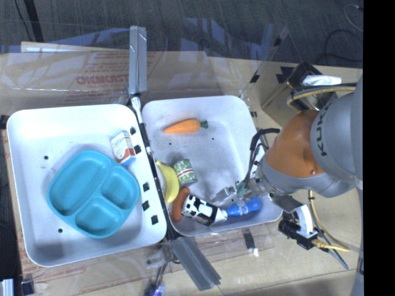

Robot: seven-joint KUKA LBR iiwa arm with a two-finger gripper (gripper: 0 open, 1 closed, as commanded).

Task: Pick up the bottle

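Item: bottle (242, 210), blue, lying on its side in the near right corner of the right bin (216, 106), close against the bin's near wall. Gripper (239, 192) is seen low in that bin, just above and apparently touching the bottle's left end; whether the fingers are open, closed or gripping cannot be told, as the tips are lost among clutter and glare. Risks, as judged: the bottle could be rolled or pushed against the wall instead of being caught, since a lying round body offers a poor hold; a grasp may also be spoiled by the black-and-white cow-patterned toy (202, 210), which lies just beside the bottle's left end and could be pinched along with it (or in its place). The wall nearby leaves little room for a finger on that side. Other contents, right bin: a carrot (182, 127) well apart at the far side; a small green-labelled can (184, 171), a yellow banana-like item (166, 180) and a brown-orange item (178, 205) near the left wall. Left bin (37, 128): a blue divided plate (94, 193) and a small carton (121, 145). Both bins are borne by the counter (74, 73).
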